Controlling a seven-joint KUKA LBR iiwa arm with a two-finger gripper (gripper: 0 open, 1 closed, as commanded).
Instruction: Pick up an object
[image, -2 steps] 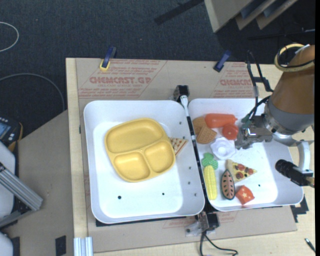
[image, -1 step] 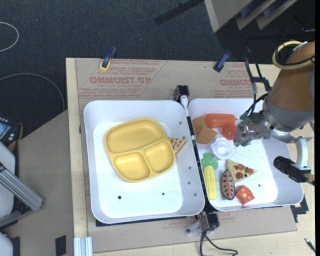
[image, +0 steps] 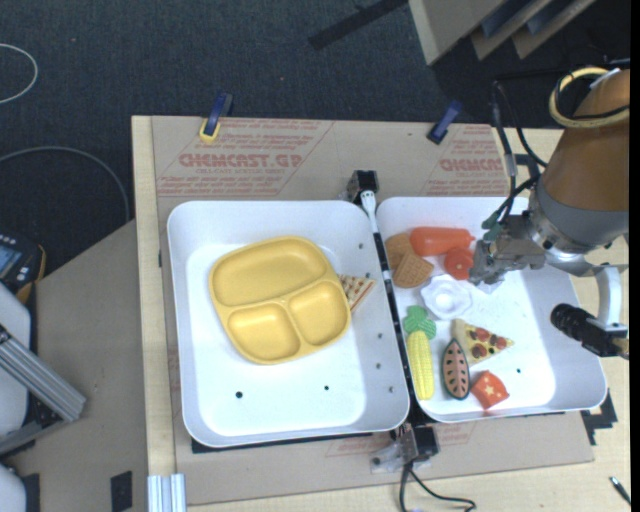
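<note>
The right bin (image: 560, 360) holds toy food: a red-orange sausage (image: 440, 240), a small red tomato (image: 458, 262), a brown bread piece (image: 408, 268), a white fried egg (image: 446, 298), a corn cob (image: 421, 360), a pizza slice (image: 482, 340), a watermelon slice (image: 455, 370) and a red piece (image: 488, 388). My gripper (image: 487, 268) hangs low over the bin's upper middle, just right of the tomato and above the egg. Its tips sit close to the tomato, and nothing is seen held between them.
The left bin (image: 200, 380) bears a yellow divided plate (image: 278, 298), with a waffle-like piece (image: 355, 290) at its right edge. A black divider (image: 385, 290) runs between the bins. The arm's orange band (image: 595, 160) and a black fitting (image: 585, 328) occupy the right side.
</note>
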